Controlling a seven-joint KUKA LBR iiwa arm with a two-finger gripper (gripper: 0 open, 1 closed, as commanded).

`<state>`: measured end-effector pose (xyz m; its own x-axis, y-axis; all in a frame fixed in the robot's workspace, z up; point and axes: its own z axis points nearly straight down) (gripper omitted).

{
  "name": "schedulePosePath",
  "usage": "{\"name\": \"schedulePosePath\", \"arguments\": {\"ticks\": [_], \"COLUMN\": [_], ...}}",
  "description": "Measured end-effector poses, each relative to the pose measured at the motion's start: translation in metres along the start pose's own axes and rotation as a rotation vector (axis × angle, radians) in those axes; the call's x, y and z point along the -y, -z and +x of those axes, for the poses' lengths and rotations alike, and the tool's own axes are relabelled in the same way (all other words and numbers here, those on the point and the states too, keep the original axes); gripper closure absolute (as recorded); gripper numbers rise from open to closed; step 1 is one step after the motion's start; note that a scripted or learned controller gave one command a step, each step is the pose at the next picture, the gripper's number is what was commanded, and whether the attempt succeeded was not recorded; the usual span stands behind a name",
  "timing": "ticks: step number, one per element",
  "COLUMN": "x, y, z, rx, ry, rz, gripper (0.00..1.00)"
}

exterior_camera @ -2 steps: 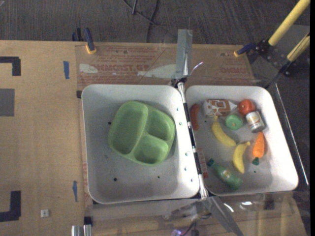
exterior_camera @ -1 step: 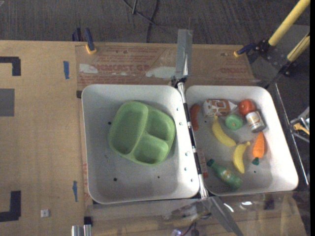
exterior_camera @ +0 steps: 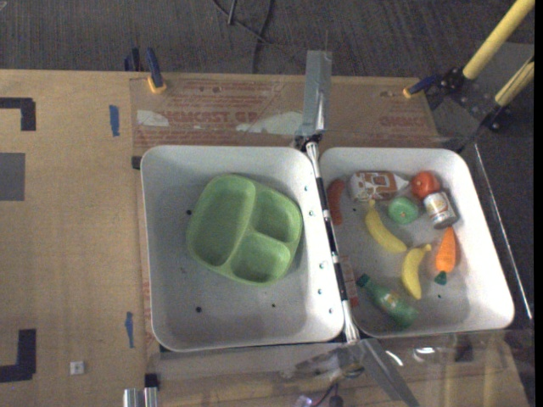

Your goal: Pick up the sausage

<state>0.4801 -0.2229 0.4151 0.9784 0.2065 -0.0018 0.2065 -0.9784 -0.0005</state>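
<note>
**Against the right bin's left wall: the sausage**

Along that wall the reddish sausage (exterior_camera: 337,202) lies lengthwise in the right bin (exterior_camera: 488,253), just left of a small carton (exterior_camera: 377,184) and above two bananas (exterior_camera: 384,231). A green divided plate (exterior_camera: 245,227) sits in the left bin (exterior_camera: 170,295). The gripper's state cannot be told.

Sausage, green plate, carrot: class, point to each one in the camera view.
sausage (exterior_camera: 337,202), camera view, middle of its length.
green plate (exterior_camera: 222,213), camera view, largest compartment's floor.
carrot (exterior_camera: 446,251), camera view, orange body.
</note>
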Motion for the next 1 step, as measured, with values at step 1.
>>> {"name": "schedulePosePath", "arguments": {"ticks": [1], "x": [-0.0186], "y": [0.0201], "z": [0.1107], "rx": [-0.001], "ry": [0.017], "rz": [0.0], "gripper": [0.0]}}
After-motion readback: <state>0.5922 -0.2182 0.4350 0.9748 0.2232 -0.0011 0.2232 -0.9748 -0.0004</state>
